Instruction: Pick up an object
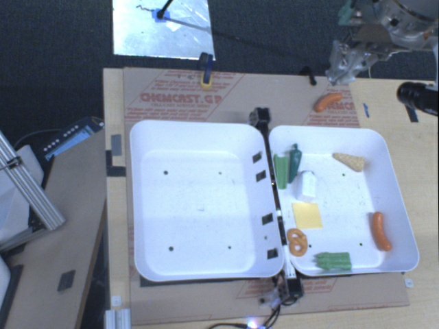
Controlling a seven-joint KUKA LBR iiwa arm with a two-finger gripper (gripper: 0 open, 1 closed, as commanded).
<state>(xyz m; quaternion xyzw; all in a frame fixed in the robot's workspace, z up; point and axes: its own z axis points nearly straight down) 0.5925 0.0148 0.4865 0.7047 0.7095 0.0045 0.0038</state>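
Note:
My gripper hangs at the top right, above the bench's far edge and behind the right bin. Just below it, an orange sausage lies on the cardboard outside the bin. Inside the right bin lie a green piece and a teal piece near the divider, a white block, a yellow cheese square, a pretzel, a green bean bundle, a second orange sausage and a tan wedge.
The left bin sits beside the right one, with black clips along the shared wall. A foil sheet lies at the back, and a yellow and blue clamp stands on the cardboard's far edge. An aluminium rail stands at the left.

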